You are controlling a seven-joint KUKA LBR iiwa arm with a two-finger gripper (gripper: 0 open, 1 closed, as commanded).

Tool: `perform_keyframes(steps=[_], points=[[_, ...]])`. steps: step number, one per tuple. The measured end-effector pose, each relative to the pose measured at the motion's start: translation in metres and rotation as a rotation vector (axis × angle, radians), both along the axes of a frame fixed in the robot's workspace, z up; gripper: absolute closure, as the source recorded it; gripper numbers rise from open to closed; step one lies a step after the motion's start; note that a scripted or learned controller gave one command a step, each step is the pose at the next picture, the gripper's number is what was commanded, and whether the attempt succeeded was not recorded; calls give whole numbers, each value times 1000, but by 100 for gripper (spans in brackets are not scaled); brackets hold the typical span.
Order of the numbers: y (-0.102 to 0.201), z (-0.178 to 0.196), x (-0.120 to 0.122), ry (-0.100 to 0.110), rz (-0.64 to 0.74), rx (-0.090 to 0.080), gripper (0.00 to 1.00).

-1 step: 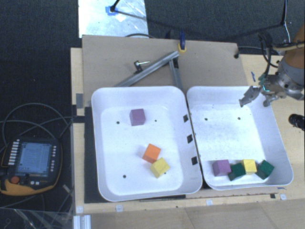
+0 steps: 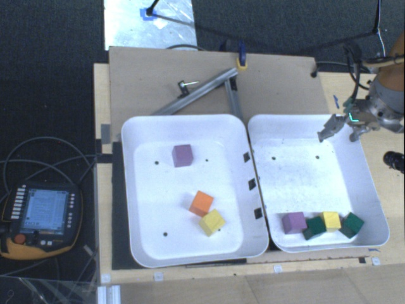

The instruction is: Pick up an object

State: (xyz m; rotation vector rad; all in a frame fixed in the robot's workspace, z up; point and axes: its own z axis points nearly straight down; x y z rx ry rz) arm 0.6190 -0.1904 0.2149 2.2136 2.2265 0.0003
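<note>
Nearest the lens, along the near wall of the right-hand shallow white plastic bin (image 2: 373, 198), a row of four small cubes, well below the jaws: a purple wooden cube (image 2: 293, 221), a dark green cube (image 2: 313, 227) touching it, a yellow cube (image 2: 331, 220) just beside that, and a second dark green cube (image 2: 352, 223) at the row's outer end. Up at the far right corner of that same bin, the grey two-finger gripper (image 2: 340, 130), poised over the rim, jaws spread apart with nothing between them, one finger (image 2: 330, 129) slanting down toward the bin floor. Well off to the left of the jaws, in the left-hand shallow white plastic bin (image 2: 136, 189), three more cubes: a purple cube (image 2: 182, 155) alone near the far side, an orange cube (image 2: 201, 202) nearer the middle, and a yellow cube (image 2: 212, 221) touching the orange one at its near corner. Further left still, off the bench, a handheld control pendant with a lit screen (image 2: 39, 219), cable looped around it. Beyond both bins, lying on the brown board, a slanted grey metal bar (image 2: 196, 92).
</note>
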Motion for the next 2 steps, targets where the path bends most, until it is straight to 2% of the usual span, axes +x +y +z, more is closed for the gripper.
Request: perform_keyframes(steps=[2], points=[[6,-90,-3,3,-1,1,0]])
